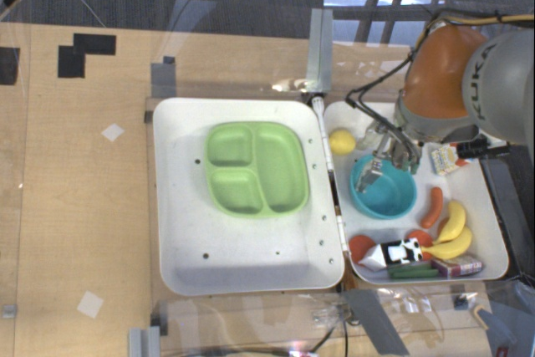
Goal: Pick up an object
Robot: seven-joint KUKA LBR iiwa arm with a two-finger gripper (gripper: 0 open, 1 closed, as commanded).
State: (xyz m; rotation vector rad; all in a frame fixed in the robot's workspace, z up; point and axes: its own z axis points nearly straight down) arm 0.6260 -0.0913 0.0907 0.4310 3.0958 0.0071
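Note:
My gripper (379, 165) hangs low over the right bin (499, 259), its fingertips just above the far rim of a teal bowl (386, 195). Nothing shows between the fingers. A yellow ball (342, 141) lies just left of the gripper, near the bin's far left corner. In front of the bowl lie a red sausage (431, 207), a yellow banana (452, 233), a red round piece (361, 247), a black-and-white toy (402, 251), a green stick (412, 270) and a purple piece (459, 267). A small printed packet (443, 159) sits to the right of the gripper.
The left bin (180, 205) holds a green divided plate (254, 169) in its middle. A raised divider (328, 180) runs between the two bins. The arm's orange band (439, 75) and grey body cover the right bin's far right corner.

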